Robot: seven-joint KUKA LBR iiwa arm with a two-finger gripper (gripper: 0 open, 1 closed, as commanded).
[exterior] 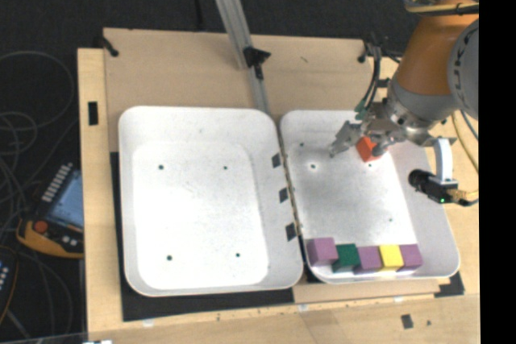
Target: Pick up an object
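While the orange block (365,147) sits clamped between the gripper (361,142) fingers, it should be raised straight, well clear of the blocks at 6 o'clock.

Left shallow white plastic bin (145,173): floor bare, open from above. Right shallow white bin (419,197): middle floor free; row of small foam blocks, purple, green, purple, yellow, purple (365,255), lines near wall. Slanted grey metal pole (234,20) crosses above far bench edge between bins.
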